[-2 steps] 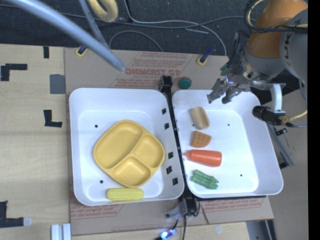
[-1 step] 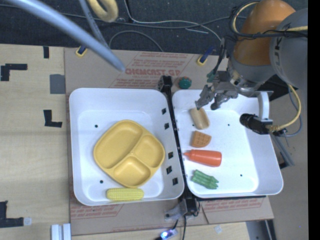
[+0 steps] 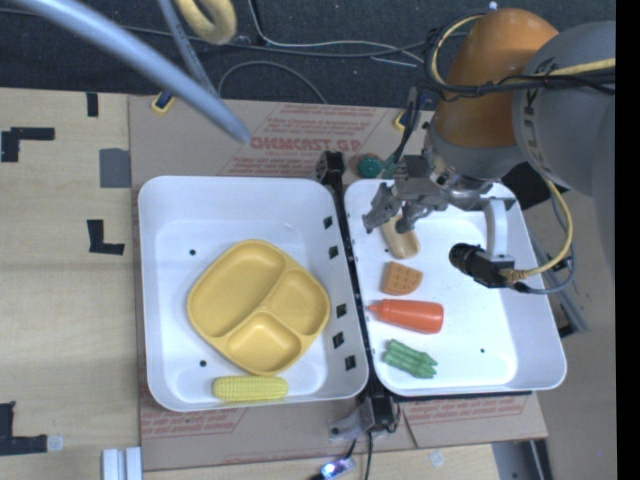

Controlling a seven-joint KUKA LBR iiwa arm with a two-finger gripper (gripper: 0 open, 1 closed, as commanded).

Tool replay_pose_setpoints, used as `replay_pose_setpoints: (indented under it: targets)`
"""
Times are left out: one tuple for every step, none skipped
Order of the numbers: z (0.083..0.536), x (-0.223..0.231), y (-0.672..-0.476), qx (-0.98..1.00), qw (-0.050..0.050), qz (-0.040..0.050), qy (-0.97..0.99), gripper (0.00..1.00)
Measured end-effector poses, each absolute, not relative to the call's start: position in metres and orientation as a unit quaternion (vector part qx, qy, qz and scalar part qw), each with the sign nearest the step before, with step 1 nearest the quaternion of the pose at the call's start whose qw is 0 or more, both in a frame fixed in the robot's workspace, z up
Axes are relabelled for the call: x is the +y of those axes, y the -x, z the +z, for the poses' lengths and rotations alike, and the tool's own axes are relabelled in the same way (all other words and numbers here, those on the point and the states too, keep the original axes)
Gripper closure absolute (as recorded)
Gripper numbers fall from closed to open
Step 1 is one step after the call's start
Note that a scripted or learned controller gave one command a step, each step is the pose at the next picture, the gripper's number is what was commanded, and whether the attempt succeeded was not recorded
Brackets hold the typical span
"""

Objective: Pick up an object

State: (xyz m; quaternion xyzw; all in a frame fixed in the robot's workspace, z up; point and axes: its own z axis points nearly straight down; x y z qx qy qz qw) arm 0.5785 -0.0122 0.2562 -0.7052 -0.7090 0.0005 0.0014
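Observation:
My gripper [image 3: 396, 220] hangs over the upper left part of the right bin [image 3: 520, 363], and its fingers stand open. Just below its tips lies a small tan block [image 3: 401, 244], partly covered by the fingers and not clearly between them. Further toward the front lie a brown waffle-like piece [image 3: 400, 279], an orange carrot [image 3: 408, 314] and a green bean pod [image 3: 411, 359], all apart from the gripper.
The left bin [image 3: 165, 268] holds a yellow divided plate [image 3: 258, 305] and a corn cob [image 3: 249, 388] near its front wall. A black camera unit [image 3: 480, 263] with a yellow cable hangs off the arm over the right bin. A teal object [image 3: 371, 166] sits behind the bins.

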Motion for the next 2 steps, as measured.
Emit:
replay_pose_setpoints:
  targets:
    - [0.238, 0.031, -0.554, -0.708, 0.002, 0.0016, 0.706, 1.0]
    - [0.242, 0.081, -0.536, -0.709, 0.001, 0.0008, 0.705, 1.0]
